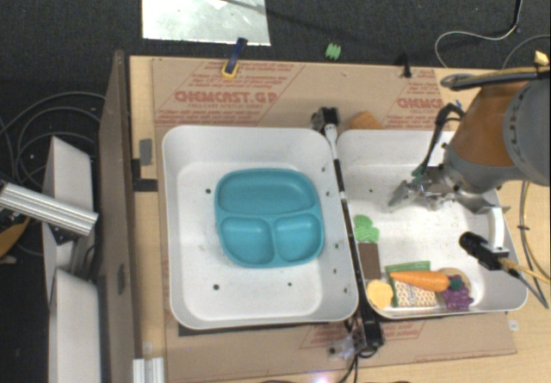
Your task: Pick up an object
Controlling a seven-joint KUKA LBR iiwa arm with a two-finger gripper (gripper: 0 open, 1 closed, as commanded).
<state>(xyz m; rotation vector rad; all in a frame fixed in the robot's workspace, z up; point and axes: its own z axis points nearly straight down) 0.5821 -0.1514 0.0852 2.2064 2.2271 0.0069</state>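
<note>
Teal and moulded into three compartments, a plastic divided tray (269, 218) lies in the middle of the left shallow white bin (185, 200). In the right white bin (379, 157), small toy foods cluster along the near edge: an orange plastic carrot (420, 280), a green leafy piece (365, 229), a round yellow piece (380, 293) and purple grapes (458, 296). Above that bin's bare middle hangs the grey two-finger gripper (417, 193), its fingers spread and holding nothing, well apart from the carrot.

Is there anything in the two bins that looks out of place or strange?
Nothing looks spilled or broken. The toy food is crowded into the near corner of the right bin, with a green piece lying apart by the divider. The blue tray lies flat in the left bin, turned slightly askew to its walls.
</note>
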